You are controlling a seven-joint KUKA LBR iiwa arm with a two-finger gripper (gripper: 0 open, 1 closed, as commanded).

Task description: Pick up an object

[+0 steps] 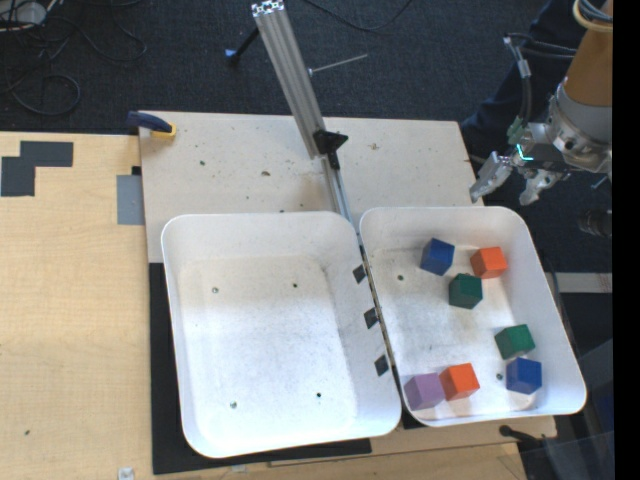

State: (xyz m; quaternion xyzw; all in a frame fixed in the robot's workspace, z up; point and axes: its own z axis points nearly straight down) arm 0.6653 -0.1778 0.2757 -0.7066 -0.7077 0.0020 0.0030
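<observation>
The right bin (540, 268) holds several small cubes. A blue cube (436, 256), an orange cube (489, 262) and a dark green cube (465, 291) sit near its far side. Toward its near side lie a green cube (514, 341), a blue cube (523, 375), an orange cube (460, 380) and a purple cube (423, 390). My gripper (510, 182) hangs above the bench just beyond the right bin's far right corner, open, with nothing between its fingers.
The left bin (190, 268) sits beside the right one. A slanted aluminium bar (293, 78) rises from a black clamp (329, 143) behind the bins. A blue-and-yellow clamp handle (152, 124) lies at the bench's far left corner.
</observation>
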